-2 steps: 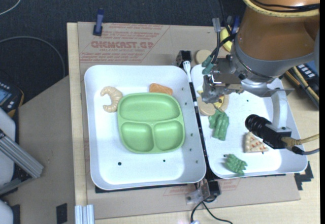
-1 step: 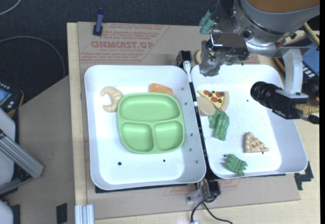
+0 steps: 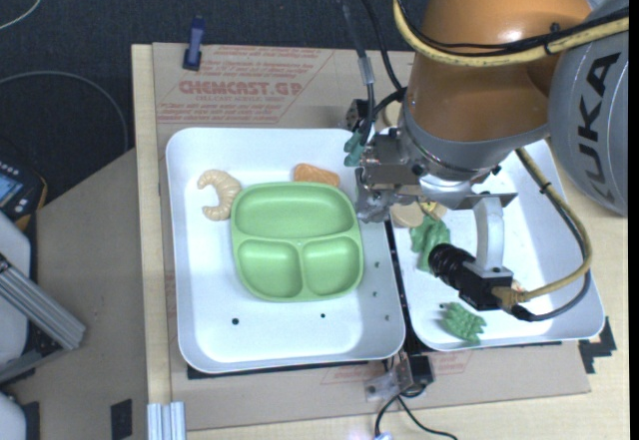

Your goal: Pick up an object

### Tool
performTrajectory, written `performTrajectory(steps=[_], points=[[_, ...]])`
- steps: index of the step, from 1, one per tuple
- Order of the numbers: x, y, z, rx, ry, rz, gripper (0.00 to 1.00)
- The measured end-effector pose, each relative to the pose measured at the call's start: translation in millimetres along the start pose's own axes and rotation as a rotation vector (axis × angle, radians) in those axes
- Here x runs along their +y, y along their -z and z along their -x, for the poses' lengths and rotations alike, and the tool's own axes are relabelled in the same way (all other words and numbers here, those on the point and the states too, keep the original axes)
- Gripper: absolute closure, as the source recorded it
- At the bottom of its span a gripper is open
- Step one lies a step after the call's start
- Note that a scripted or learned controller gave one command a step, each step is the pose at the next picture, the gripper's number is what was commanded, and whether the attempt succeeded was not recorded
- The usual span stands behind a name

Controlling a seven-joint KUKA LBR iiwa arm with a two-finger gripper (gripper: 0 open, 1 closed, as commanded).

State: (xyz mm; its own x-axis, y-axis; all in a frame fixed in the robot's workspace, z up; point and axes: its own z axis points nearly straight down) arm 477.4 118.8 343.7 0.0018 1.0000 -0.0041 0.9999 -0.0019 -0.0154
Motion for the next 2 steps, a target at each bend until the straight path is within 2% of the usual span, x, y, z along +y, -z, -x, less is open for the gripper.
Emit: performTrajectory(steps=[1,2], points=[[0.8,152.2,69.5,0.006,-0.006,0.036,1.00],[0.2,26.9,58.0,0.002,0.001,0.004,1.00]])
